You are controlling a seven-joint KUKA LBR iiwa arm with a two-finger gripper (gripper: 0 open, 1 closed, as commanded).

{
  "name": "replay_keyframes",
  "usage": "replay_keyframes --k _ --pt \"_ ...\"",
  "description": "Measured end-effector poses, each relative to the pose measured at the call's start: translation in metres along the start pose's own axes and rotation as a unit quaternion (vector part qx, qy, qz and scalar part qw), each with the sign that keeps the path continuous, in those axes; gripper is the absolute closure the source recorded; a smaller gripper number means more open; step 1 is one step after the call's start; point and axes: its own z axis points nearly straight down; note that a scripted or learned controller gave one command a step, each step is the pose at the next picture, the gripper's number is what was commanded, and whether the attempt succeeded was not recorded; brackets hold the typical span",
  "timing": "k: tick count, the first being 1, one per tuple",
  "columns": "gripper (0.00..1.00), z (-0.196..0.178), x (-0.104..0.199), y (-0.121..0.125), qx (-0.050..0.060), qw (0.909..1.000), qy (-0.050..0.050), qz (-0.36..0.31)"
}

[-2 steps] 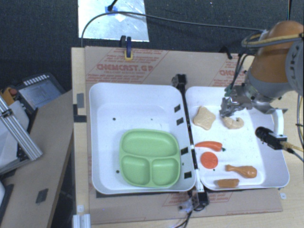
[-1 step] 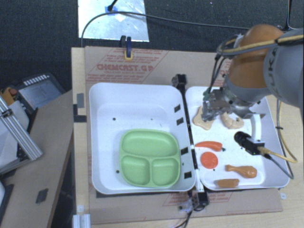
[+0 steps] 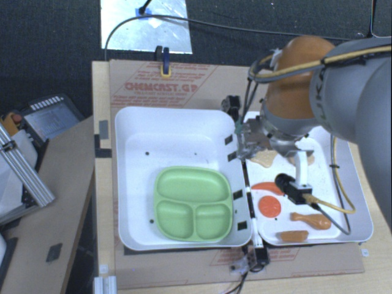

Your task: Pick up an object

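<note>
— White plastic, smooth and shallow: that's the bins, and I count two, side by side on one sheet of brown cardboard (image 3: 184, 81) printed in red.
— Two, yes, the left bin (image 3: 131, 127) and the right bin (image 3: 358, 213). In the left one there's a single green plate (image 3: 193, 202), glossy and round-cornered. It's moulded into three compartments, a long one on the far side and two smaller ones on the near side.
— And what is there to pick up on the right?
— Five small pieces, all like toy food.
- There's one tan flat piece (image 3: 264, 159) with an uneven edge, at the far left of that bin.
- Just nearer than that is one red-orange slice (image 3: 267, 188), thin and curved.
- One round orange disc (image 3: 269, 207) lies close by the slice, beside the wall between the bins.
- One tan drumstick (image 3: 312, 220), knobbed at one end, lies towards the near right.
- One stubby orange-brown roll (image 3: 293, 236) lies along the near edge.
— Where's the gripper (image 3: 250, 146)?
— Low under the grey arm (image 3: 349, 90) with its orange band (image 3: 300, 78). It's at the far left of the right bin, by the dividing wall and just beside the tan flat piece. Whether it's open or closed, I can't tell from here.
</note>
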Motion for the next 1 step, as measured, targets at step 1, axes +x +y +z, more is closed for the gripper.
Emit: replay_keyframes --k 1 --pt "1.0 -0.0118 0.0502 -0.0084 -0.001 1.0 0.0 0.0"
